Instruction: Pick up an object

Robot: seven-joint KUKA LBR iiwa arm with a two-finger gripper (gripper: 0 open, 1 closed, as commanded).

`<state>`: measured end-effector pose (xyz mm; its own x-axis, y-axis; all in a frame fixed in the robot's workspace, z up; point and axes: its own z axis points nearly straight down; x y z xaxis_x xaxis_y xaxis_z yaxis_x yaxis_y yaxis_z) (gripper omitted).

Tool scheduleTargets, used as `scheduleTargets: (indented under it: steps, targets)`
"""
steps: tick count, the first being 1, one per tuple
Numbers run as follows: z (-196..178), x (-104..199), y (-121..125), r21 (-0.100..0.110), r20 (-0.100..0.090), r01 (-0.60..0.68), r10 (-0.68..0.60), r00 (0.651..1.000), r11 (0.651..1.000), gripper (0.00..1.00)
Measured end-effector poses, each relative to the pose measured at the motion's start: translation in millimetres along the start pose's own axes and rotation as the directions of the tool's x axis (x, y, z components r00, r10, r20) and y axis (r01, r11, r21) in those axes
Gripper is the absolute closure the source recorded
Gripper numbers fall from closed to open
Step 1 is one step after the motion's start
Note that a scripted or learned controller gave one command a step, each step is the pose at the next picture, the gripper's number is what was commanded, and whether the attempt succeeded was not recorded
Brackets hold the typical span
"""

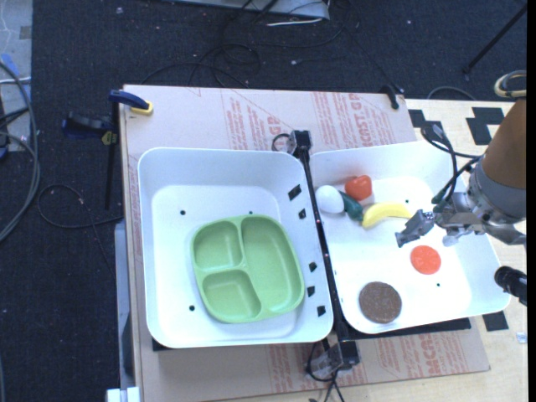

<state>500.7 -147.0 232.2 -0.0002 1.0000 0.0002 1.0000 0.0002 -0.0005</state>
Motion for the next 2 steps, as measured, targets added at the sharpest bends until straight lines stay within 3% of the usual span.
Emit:
scheduleTargets:
  steps: [1,2]
  targets:
    - [-10.1,0.0,0.2,-0.001,0.000,0.000,0.000,1.000,1.000,1.00]
    - [-117.2,33.4,-22.7,-0.011,0.000,0.003,-0.003,1.000,1.000,1.00]
